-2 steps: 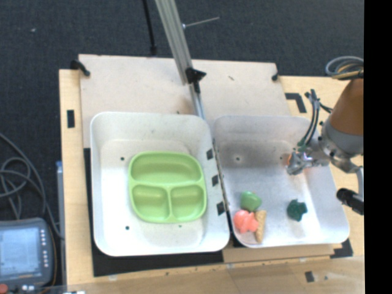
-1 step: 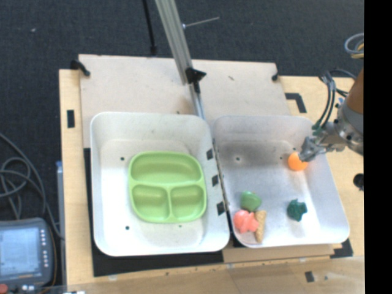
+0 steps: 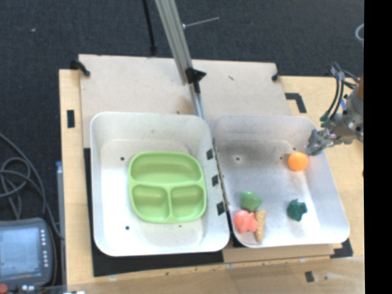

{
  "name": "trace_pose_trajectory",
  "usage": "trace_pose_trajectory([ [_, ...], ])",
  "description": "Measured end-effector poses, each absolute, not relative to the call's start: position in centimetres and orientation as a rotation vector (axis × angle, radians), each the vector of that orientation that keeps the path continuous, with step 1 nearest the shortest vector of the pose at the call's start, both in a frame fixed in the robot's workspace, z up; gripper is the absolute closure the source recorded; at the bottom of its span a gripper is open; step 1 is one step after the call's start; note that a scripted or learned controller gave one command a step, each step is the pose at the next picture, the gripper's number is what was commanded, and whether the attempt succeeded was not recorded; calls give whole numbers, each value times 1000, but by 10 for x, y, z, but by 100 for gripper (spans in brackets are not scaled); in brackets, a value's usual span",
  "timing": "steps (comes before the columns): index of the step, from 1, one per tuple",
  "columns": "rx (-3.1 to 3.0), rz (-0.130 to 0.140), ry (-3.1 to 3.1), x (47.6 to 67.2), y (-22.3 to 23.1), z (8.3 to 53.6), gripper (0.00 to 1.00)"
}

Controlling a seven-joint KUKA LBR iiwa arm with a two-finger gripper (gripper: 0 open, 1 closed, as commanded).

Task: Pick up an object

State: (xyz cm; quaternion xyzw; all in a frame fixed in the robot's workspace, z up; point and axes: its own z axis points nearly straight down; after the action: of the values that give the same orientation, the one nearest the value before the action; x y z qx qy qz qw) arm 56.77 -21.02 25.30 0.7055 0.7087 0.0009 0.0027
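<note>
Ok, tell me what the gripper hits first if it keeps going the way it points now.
Most likely the orange ball. The gripper points down and left into the right bin, and the ball lies just past its tip. Depth is unclear, so it might pass above it.

A robotics lab or test cell is indicated. Two white bins [image 3: 153,122] are set side by side on a plywood bench [image 3: 177,66], which stands on dark carpet [image 3: 61,17]. An aluminium pole [image 3: 174,29] is bracketed to the bench behind the bins. Loose cables [image 3: 18,164] are trailed across the floor at the left, and a control pendant [image 3: 23,253] with a screen is seen beside them.
</note>
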Motion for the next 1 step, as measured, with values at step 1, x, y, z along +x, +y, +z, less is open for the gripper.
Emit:
trace_pose_trajectory([
  [1, 2212, 4, 2228, 565, -163, 260, 100],
])
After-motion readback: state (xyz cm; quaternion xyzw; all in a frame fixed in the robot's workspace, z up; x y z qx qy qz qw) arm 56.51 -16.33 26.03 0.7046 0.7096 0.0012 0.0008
